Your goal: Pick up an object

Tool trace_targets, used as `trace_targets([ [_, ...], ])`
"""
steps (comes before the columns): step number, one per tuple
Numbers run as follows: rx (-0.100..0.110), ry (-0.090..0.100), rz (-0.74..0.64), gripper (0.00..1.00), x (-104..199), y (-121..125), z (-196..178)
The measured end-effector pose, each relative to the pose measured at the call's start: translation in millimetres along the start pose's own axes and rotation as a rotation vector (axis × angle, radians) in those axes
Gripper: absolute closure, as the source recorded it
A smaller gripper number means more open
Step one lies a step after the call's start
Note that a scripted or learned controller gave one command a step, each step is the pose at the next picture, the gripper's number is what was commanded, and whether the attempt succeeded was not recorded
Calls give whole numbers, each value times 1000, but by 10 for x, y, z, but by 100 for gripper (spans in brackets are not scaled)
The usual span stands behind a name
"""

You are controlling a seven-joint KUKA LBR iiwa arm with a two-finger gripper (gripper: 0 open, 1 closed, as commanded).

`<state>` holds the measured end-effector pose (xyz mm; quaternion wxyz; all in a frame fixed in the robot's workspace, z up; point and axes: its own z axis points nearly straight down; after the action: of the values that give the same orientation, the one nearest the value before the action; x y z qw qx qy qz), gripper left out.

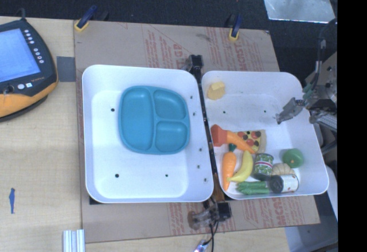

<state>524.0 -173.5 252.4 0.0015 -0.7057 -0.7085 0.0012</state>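
The right bin [252, 81] holds several toy foods. A yellow piece [215, 90] lies alone in its far left corner. Along the near side lie a pizza slice [253, 140], an orange-red piece [220, 134], a carrot [229, 165], a banana [244, 167], a green can [263, 163], a round green fruit [293, 157], a green pod [252, 187] and a white can on its side [285, 182]. My gripper [287, 112] hangs over the bin's right side, above bare floor and apart from every toy. It holds nothing that I can see.
A blue divided plate [153, 119] rests in the left bin [92, 147]. A teach pendant [23, 70] lies on the bench at far left. Clamps [85, 18] pin the cardboard sheet at the back edge.
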Motion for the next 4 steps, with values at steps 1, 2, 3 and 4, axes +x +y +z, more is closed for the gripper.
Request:
trace_targets([
  [1,1,0,-2,0,406,-321,1618],
  [2,0,-2,-6,100,392,-315,1511],
  [3,1,-2,-6,0,391,-316,1513],
  [4,-6,-5,-1,0,729,-316,1599],
])
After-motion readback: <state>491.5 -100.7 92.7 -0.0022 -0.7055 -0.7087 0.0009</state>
